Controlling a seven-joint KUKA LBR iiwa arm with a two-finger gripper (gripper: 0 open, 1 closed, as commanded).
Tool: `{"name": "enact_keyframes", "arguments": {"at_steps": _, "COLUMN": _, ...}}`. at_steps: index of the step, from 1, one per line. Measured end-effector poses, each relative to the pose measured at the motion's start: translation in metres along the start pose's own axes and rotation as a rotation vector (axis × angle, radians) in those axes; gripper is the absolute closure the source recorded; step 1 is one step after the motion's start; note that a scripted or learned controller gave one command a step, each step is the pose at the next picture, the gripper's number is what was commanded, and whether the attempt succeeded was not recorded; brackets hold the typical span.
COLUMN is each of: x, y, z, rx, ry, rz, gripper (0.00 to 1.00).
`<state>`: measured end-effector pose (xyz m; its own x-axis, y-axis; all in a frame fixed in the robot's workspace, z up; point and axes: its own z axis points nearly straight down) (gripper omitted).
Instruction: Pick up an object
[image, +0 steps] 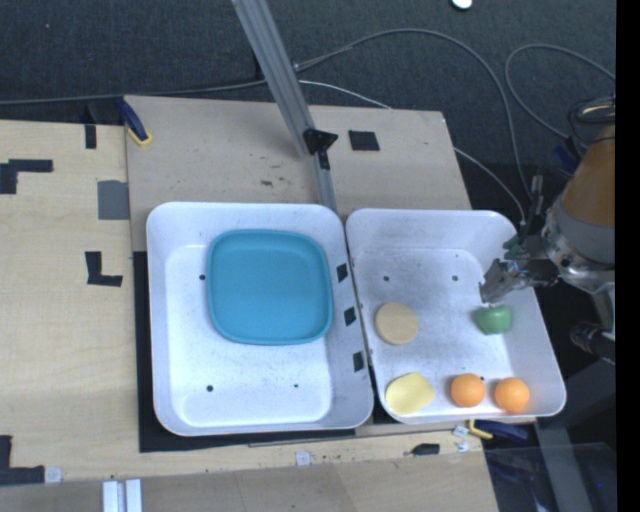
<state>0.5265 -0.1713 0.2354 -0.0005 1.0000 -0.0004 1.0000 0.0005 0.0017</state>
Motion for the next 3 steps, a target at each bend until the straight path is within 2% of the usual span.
{"name": "enact_keyframes", "arguments": {"at_steps": 1, "x": 0.056, "y": 0.016, "z": 0.009, "rx": 0.003, "ry": 0.001, "rz": -0.004, "gripper": 1.00}}
{"name": "enact_keyframes", "arguments": {"at_steps": 3, "x": 0.158, "y": 0.067, "z": -0.002, "rx": 0.002, "ry": 0.001, "rz": -0.005, "gripper": 1.00}}
